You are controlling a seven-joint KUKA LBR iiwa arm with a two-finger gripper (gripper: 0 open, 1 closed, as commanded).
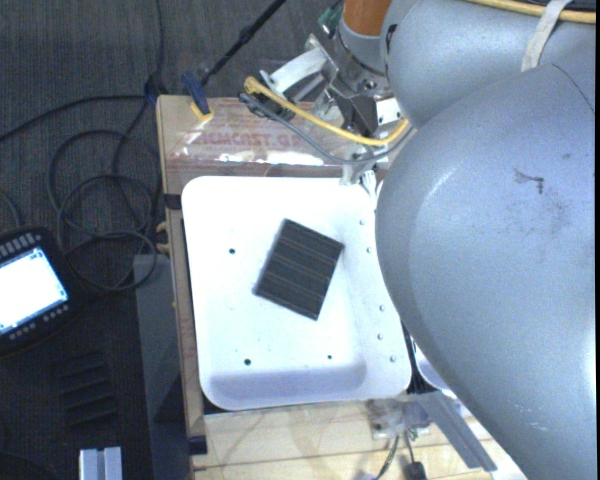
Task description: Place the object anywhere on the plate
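Pincer [365, 118] hovers just past the white bin's [220, 368] far rim, can't tell its state. Ribbed dark slab [300, 269] lies flat mid-bin, looks stiff and light, probably grab across the short edges

One fixed camera looks down at a slant from above the worktop [235, 148], close over the left white bin [215, 368], with the arm [490, 228] bulking nearest the lens.
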